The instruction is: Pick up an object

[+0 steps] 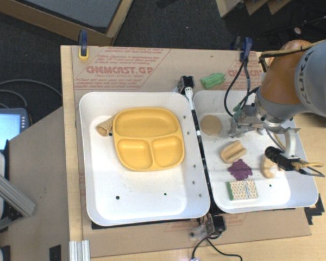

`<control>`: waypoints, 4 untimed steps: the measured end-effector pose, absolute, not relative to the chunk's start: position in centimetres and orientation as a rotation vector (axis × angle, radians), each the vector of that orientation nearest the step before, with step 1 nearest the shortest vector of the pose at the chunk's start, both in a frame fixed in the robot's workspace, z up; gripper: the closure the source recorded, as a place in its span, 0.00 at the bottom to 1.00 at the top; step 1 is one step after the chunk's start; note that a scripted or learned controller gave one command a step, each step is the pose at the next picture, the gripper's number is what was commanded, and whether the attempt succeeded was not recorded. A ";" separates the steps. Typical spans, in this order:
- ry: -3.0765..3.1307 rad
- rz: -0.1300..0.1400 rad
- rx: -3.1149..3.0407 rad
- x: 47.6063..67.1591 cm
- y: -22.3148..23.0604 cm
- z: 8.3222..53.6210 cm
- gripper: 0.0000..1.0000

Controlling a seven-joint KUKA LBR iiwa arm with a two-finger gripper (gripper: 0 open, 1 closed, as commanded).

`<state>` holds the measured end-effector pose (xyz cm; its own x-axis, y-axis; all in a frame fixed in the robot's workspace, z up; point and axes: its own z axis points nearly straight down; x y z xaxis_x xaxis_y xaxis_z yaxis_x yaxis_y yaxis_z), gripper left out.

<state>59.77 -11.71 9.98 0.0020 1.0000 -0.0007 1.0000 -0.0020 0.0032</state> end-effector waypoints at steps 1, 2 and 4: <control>2.218 0.002 2.223 59.7 -11.7 9.9 0.00; 2.224 -0.007 2.229 52.8 -11.0 8.3 0.00; 2.226 0.016 2.206 56.6 -3.6 19.1 1.00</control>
